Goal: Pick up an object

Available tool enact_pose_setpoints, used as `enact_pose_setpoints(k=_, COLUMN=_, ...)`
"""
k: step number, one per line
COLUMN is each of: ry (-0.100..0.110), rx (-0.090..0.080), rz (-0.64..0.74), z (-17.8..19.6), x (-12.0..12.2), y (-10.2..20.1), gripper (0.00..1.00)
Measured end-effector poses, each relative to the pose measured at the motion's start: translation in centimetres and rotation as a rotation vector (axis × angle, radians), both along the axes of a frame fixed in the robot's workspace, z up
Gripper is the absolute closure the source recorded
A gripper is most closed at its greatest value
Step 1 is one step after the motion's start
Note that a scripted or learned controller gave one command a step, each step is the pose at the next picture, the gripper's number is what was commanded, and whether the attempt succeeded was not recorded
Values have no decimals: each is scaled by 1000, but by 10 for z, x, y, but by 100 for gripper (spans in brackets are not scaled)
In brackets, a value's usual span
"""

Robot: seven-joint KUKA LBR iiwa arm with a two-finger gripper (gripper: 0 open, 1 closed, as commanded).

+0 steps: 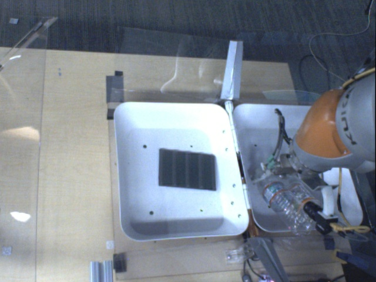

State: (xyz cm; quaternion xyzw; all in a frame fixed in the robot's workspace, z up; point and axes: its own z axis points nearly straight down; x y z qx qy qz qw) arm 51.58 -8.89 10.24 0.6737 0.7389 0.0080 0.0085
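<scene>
A clear plastic bottle lies on its side in the right bin, near that bin's front wall. The gripper hangs low over the right bin, just behind the bottle, under the grey wrist and orange band. Small greenish and pale bits sit by the gripper's tip; I cannot make out what they are. A dark ridged rectangular pad lies flat in the middle of the left bin. Nothing is seen held.
A raised divider separates the two bins. A grey upright post stands behind the place where the bins meet. Wooden bench surface stretches to the left. Cables and brackets lie in front of the right bin.
</scene>
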Motion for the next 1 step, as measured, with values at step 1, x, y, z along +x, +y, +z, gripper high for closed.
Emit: enact_pose_setpoints(k=1, ry=3, rx=-1, rz=25, z=-12, x=-22, y=-4, gripper=0)
